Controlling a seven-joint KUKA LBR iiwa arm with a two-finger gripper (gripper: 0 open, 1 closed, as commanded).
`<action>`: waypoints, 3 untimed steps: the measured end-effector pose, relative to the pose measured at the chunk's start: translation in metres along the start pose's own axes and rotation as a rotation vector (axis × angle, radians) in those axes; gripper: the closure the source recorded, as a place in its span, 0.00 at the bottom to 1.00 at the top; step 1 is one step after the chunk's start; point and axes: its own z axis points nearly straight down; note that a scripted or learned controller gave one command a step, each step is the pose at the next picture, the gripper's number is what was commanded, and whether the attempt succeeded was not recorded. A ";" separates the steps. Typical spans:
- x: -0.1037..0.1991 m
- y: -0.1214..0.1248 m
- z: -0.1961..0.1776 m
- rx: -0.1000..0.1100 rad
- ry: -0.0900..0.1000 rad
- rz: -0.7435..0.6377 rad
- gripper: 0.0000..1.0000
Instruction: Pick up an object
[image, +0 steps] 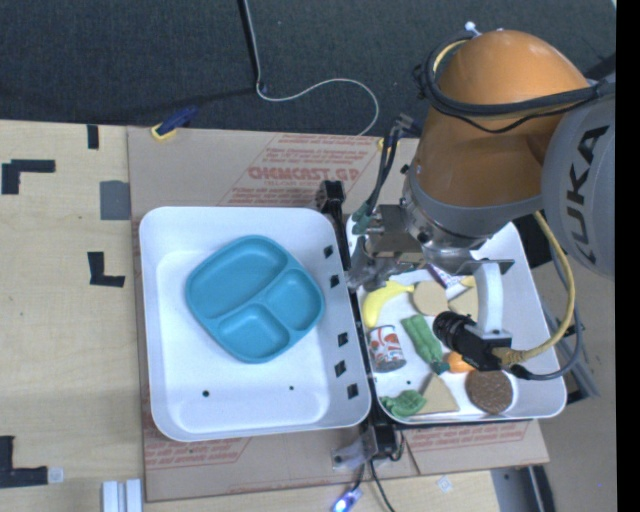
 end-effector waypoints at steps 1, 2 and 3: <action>-0.061 0.000 -0.090 -0.005 -0.003 0.011 1.00; 0.011 0.001 -0.139 -0.002 0.000 -0.001 1.00; 0.059 0.001 -0.176 -0.001 0.000 0.002 1.00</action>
